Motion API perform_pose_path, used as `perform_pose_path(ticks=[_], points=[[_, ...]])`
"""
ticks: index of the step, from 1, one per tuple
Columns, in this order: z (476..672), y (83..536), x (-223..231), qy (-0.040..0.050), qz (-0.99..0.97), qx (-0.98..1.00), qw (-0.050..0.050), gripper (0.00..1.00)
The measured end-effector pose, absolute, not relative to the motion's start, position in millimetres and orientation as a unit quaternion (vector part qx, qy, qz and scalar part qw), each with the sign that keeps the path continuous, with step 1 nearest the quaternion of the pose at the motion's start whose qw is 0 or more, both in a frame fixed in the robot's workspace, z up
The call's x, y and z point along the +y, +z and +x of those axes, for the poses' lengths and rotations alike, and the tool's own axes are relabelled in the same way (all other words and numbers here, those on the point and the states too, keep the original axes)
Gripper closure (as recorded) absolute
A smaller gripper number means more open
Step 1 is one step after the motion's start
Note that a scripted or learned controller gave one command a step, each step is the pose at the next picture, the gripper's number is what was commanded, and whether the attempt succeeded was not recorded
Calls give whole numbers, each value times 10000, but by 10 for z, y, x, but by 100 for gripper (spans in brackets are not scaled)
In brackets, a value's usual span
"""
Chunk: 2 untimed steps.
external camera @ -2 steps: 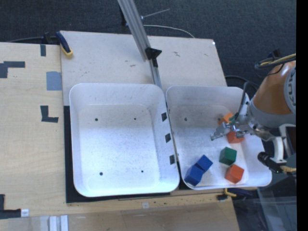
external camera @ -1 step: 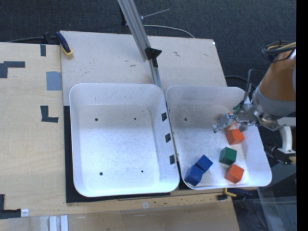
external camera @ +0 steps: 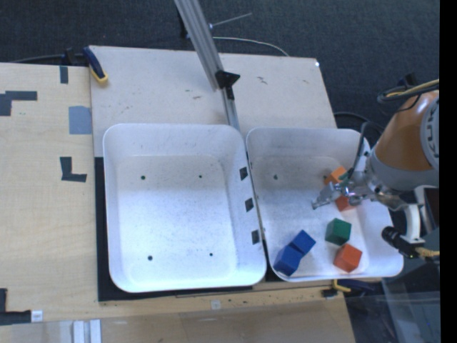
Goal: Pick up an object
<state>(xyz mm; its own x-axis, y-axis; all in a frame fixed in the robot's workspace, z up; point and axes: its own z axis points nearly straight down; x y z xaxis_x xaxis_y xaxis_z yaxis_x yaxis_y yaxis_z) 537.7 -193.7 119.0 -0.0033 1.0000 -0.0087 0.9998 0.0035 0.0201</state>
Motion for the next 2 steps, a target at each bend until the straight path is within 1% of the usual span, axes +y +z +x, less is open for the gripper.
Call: perform_pose_path(ticks=[1, 2], points=[[5763, 1091, -1939, 59, 7064, 7076, 172, 0], [6701, 1095, -2027, 23, 7053, 7089, 69, 0]])
